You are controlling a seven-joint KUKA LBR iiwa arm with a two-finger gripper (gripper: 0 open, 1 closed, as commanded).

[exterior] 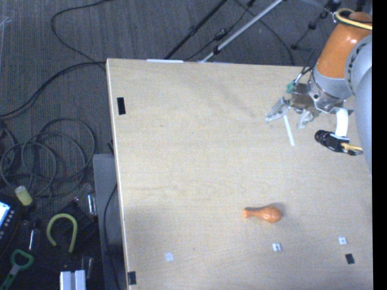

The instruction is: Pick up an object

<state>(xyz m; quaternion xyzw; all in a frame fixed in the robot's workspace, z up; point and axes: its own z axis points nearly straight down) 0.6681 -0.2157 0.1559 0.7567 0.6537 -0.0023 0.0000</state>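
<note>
A small orange object (263,214), bulb-shaped with a thin neck pointing left, lies alone on the light wooden bench top (193,162) toward the lower right. My gripper (289,121) hangs at the upper right, well above the orange object in the picture and slightly to its right. Its fingers (276,114) are spread apart, with nothing between them. The orange band (338,50) and grey arm come in from the right edge.
A black tag (121,106) sits near the bench's left edge. Small square markers (276,246) dot the lower right. The bench's left edge drops to a floor with cables (42,156) and tools. Tripod legs (254,17) cross behind the far edge.
</note>
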